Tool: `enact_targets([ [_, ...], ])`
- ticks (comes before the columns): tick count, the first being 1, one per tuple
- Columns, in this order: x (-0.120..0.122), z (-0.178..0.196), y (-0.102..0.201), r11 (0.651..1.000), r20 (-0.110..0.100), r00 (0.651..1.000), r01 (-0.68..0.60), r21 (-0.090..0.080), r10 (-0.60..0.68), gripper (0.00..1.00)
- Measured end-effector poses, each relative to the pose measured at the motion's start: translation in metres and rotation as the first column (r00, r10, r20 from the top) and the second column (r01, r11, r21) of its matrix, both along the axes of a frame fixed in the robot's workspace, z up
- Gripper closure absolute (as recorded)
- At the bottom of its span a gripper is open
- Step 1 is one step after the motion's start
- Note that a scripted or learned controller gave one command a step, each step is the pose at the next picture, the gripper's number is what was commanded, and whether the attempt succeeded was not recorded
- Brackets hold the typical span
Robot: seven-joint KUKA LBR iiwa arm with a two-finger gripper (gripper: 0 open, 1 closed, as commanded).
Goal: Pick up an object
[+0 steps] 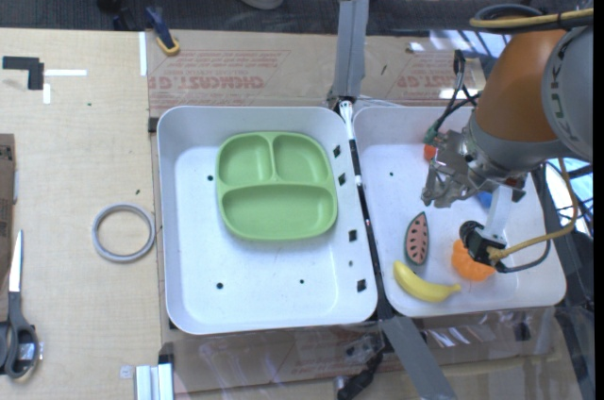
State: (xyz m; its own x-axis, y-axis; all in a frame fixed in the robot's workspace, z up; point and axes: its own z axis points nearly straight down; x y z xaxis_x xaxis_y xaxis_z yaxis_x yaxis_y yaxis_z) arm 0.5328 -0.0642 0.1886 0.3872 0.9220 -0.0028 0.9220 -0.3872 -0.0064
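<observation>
A grey-and-orange robot arm point(528, 87) reaches in from the right over the right-hand white bin point(387, 200) in the overhead camera view, its claw point(444, 186) hanging above the bin's middle. Three toy foods lie in that bin toward its near edge: a watermelon slice point(416, 238), a banana point(425, 285) and an orange piece point(470, 261). The watermelon slice is nearest, lying just below the claw in the picture and a little to its left, its long axis running roughly away from the camera. The banana lies farther toward the near rim, its long axis across the bin. The orange piece sits beside a white-and-black fitting point(486, 233) and a yellow cable point(528, 242) trailing from the arm. Whether the claw is spread or pressed together cannot be told from this angle; nothing is visibly caught in it, and it appears clear of all three items. The left bin point(189, 228) carries a green divided plate point(276, 184). On the surface to the left lie a roll of tape point(124, 231) and scissors point(17, 332).
</observation>
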Motion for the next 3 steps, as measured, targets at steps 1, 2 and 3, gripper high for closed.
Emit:
enact_targets([
  [1, -0.048, 0.000, 0.061, 0.961, 0.000, 0.961, -0.276, 0.002, 0.276, 1.00],
  [2, -0.050, 0.000, 0.009, 0.997, 0.001, 0.997, -0.077, 0.000, 0.077, 1.00],
  [3, -0.053, 0.082, 0.019, 0.882, 0.003, 0.882, -0.471, 0.000, 0.471, 1.00],
])
